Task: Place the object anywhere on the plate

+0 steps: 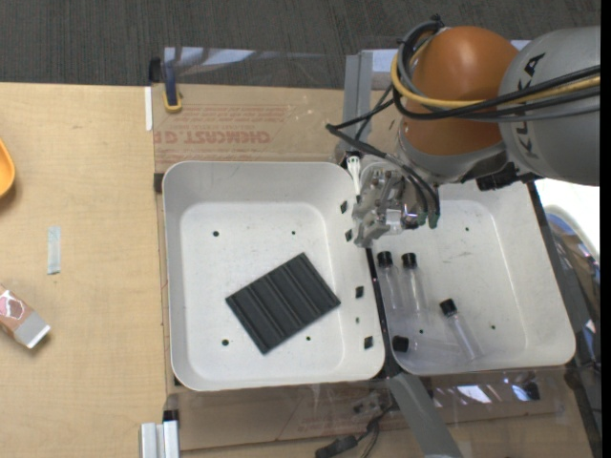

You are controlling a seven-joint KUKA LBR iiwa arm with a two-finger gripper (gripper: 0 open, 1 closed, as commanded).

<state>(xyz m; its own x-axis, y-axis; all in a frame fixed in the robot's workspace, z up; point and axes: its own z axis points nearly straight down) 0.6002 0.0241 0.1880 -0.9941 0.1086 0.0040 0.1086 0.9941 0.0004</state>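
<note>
dark ribbed plate [283, 302] lying diagonally in left bin [191, 256], fingers [380, 219] state unclear, nothing visibly held

On the wooden bench [76, 160] to my left I see an orange thing [5, 170] at the edge, a small grey strip [53, 251] and a wrapped packet [21, 318].

Plate [283, 302] in left bin [181, 256]; vials [406, 289], apparently three, in right bin [535, 284].
</note>
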